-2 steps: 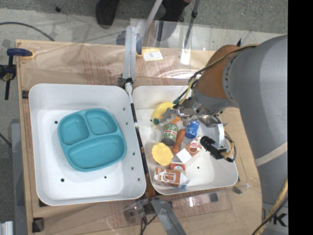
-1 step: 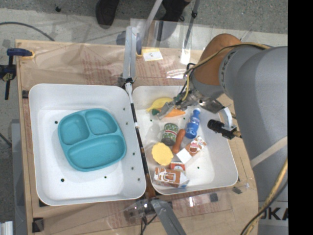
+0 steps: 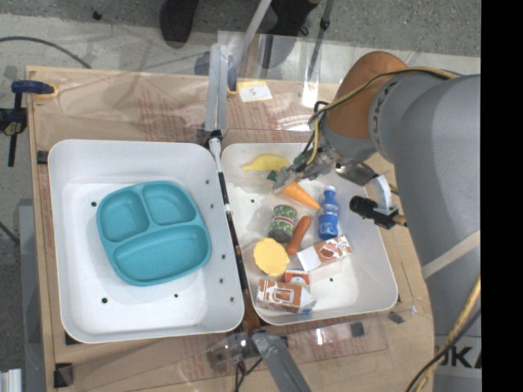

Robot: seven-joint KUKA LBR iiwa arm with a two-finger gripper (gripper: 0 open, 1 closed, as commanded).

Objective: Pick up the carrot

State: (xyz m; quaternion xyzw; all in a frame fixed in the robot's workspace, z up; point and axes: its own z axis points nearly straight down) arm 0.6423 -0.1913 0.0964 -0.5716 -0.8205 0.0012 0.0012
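A grey KUKA arm with its orange band is seen reaching in from the right over the right-hand bin [image 3: 372,288], its gripper [image 3: 296,172] lowered to the upper end of the carrot [image 3: 297,193], which lies tilted near the bin's back half, its thick end towards the gripper and its point towards the blue bottle [image 3: 328,213]. Whether the tool is spread or pressed together cannot be told from this slant, as its tip is small and partly lost against the clutter; the carrot is judged to be resting on the bin floor and not yet lifted. A yellow banana-like toy [image 3: 263,163] is seen just behind the gripper, a green can [image 3: 283,221] and a red sausage-shaped piece [image 3: 299,231] just in front of the carrot, with a yellow disc [image 3: 270,256] and two small cartons [image 3: 325,252] [image 3: 283,294] nearer the front rim. In the left-hand bin [image 3: 61,219] a teal divided plate [image 3: 153,231] is set well apart from the action. The step in hand is taken to be the grasp itself. A firm closing across the carrot's thick end is called for next, followed by a straight lift clear of the bottle and the can, since the tapered body could slip out or be nudged aside.
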